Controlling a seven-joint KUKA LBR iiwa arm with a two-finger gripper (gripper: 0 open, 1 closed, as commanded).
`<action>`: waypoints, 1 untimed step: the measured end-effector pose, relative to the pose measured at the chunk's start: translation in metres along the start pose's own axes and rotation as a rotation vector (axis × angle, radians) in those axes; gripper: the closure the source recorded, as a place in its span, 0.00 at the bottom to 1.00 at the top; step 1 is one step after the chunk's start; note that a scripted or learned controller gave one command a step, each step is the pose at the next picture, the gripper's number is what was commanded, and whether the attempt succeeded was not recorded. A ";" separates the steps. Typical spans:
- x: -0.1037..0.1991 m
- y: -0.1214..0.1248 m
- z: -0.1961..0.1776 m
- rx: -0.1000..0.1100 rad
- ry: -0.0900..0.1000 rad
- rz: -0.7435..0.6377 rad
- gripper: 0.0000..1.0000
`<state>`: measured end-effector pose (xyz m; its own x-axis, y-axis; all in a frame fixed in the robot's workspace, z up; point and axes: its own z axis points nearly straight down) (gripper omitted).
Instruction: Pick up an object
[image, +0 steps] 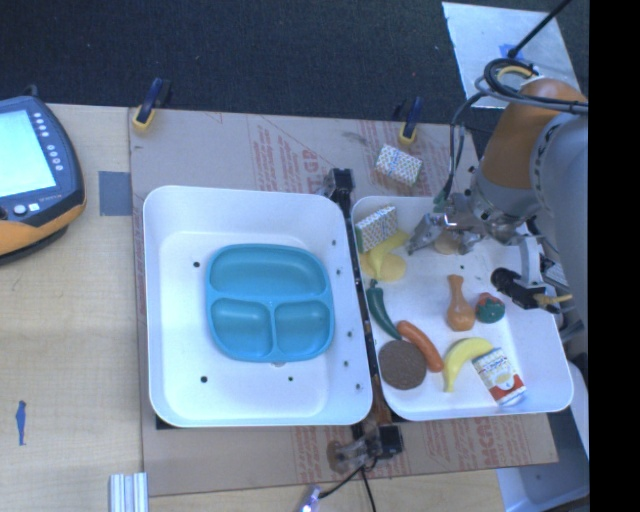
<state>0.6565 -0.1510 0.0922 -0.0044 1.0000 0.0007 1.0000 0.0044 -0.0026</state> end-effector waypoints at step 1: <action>-0.031 -0.073 0.001 0.002 -0.002 0.000 0.00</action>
<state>0.5833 -0.1819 0.0916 -0.0044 1.0000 -0.0008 1.0000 0.0043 -0.0046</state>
